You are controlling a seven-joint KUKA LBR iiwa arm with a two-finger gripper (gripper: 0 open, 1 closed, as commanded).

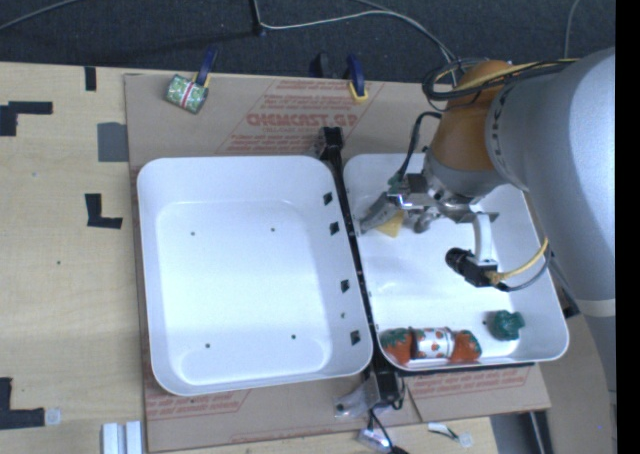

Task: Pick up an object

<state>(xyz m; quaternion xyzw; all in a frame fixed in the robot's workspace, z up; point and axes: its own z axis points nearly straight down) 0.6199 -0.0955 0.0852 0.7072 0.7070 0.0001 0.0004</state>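
While the arm (540, 142) reaches in from the right, its grey body covers the upper right of the right bin (540, 347), with the orange band above the wrist near the bin's back edge. The wrist is bent down and leftward, putting the pincer (385, 214) low in the bin's upper-left area, close to the divider between the bins. The pincer is right at a small yellow object (390, 227); can't tell whether the fingers are apart or closed, or whether the yellow piece sits between them. A black cable fitting (470, 267) hangs off the wrist over mid-bin. Along the bin's front wall lies an orange-red-and-white object (432, 345), and a green object (505, 325) is just to its right. Left bin (240, 272) sits alongside on the tabletop (60, 242). A small green block (186, 94) rests on the cardboard behind the left bin.
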